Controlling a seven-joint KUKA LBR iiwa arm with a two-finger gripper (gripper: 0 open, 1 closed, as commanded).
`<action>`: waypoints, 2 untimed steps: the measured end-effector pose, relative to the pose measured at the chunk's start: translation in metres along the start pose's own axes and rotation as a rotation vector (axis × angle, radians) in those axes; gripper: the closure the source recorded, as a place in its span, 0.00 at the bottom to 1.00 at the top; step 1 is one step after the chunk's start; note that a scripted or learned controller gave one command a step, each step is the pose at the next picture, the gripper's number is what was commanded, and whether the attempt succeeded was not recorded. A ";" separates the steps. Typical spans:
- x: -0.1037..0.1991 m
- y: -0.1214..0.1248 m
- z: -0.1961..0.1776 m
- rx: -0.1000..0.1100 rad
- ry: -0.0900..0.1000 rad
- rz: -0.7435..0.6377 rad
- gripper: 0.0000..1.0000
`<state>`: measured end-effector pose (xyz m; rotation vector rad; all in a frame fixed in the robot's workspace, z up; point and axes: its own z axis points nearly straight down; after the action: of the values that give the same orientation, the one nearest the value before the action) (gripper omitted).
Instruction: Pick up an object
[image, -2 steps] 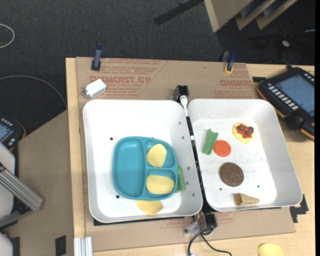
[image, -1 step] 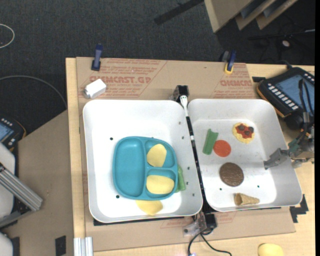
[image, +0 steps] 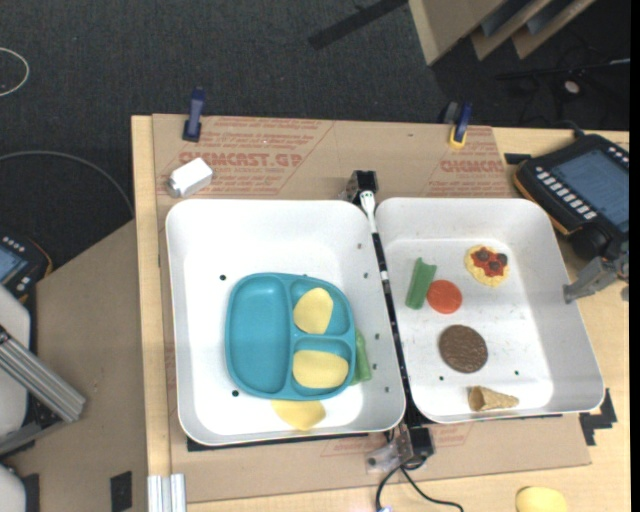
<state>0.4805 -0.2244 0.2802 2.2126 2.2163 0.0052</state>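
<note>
The left bin (image: 200, 250) holds a teal divided tray (image: 258, 335). One yellow piece (image: 313, 310) lies in its upper right compartment and another (image: 320, 368) in its lower right one. A third yellow piece (image: 298, 412) lies on the bin floor just below the tray, and a green sliver (image: 361, 357) shows at the tray's right edge. In the right bin (image: 530, 300) are a green pod (image: 419, 282), a red disc (image: 444, 296) touching it, a small toy pizza (image: 487, 264), a brown round cookie (image: 463, 348) and a tan wedge (image: 492, 400).
A black cable (image: 378, 262) runs along the seam between the bins. A teach pendant (image: 585, 188) lies at the right, with a grey bracket (image: 598, 277) below it. Two blue clamps (image: 194, 113) (image: 459, 122) grip the board's far edge, and a white block (image: 190, 177) sits near the left bin's corner.
</note>
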 end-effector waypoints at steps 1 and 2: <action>0.000 0.000 -0.006 0.004 0.001 0.001 1.00; 0.009 0.001 -0.266 -0.012 -0.005 -0.001 1.00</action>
<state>0.4795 -0.2142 0.5459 2.2033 2.2087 0.0136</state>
